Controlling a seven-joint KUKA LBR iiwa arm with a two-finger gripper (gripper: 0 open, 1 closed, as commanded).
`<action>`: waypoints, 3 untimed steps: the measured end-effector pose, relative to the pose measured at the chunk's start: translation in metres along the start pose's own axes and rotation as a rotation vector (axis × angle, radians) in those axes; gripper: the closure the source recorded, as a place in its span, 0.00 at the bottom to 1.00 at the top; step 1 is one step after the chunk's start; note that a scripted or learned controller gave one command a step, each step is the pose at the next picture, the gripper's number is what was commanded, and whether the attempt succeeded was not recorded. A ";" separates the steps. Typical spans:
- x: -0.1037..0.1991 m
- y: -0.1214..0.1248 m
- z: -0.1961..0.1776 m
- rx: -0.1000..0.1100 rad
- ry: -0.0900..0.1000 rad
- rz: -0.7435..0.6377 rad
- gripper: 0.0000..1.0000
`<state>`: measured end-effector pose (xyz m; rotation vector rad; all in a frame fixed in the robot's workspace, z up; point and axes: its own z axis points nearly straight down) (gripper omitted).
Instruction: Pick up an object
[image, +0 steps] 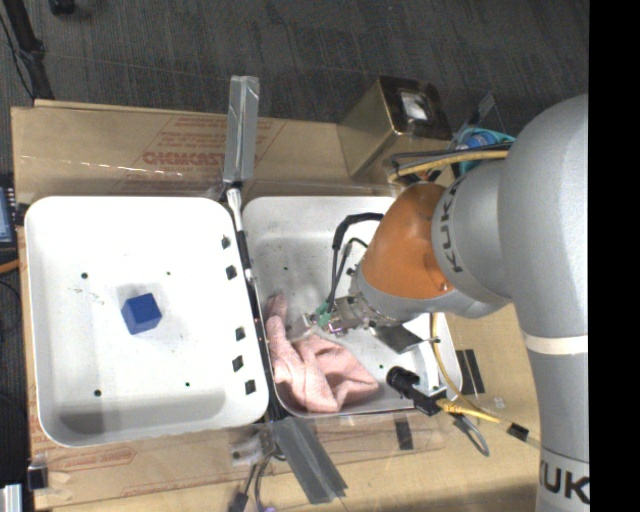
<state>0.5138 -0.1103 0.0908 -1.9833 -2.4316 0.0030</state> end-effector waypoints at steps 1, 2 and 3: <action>0.001 -0.012 -0.079 -0.002 -0.001 0.117 0.00; -0.002 -0.013 0.000 -0.001 0.000 0.003 0.00; -0.003 -0.013 -0.009 0.001 0.000 -0.002 1.00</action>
